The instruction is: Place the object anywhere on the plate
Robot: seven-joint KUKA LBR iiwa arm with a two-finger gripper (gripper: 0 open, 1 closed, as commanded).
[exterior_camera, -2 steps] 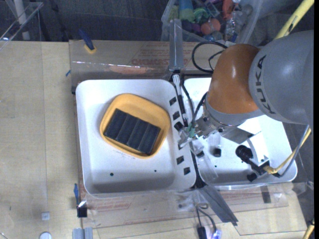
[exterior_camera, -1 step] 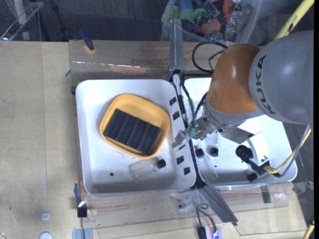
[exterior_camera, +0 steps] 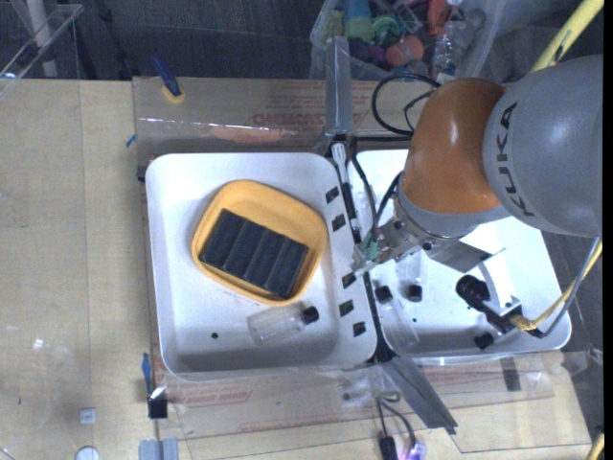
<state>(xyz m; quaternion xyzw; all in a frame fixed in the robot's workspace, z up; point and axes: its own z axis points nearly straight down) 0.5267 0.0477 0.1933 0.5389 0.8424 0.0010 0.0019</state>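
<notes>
A yellow plate (exterior_camera: 259, 238) with a dark ribbed centre sits in the left bin (exterior_camera: 182, 185); a clear bottle (exterior_camera: 281, 323) with a black cap lies just beside the plate's near edge; the arm's gripper (exterior_camera: 388, 247) hangs over the right bin (exterior_camera: 536, 324), its grip impossible to tell.

Fixed overhead camera, slanted down, both bins (exterior_camera: 172, 257)

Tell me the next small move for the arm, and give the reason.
Probably shift the gripper left across the divider and down toward the clear bottle. The bottle lies on its side on the left bin floor, just below the yellow plate and off it, while the arm hangs over the right bin.
</notes>
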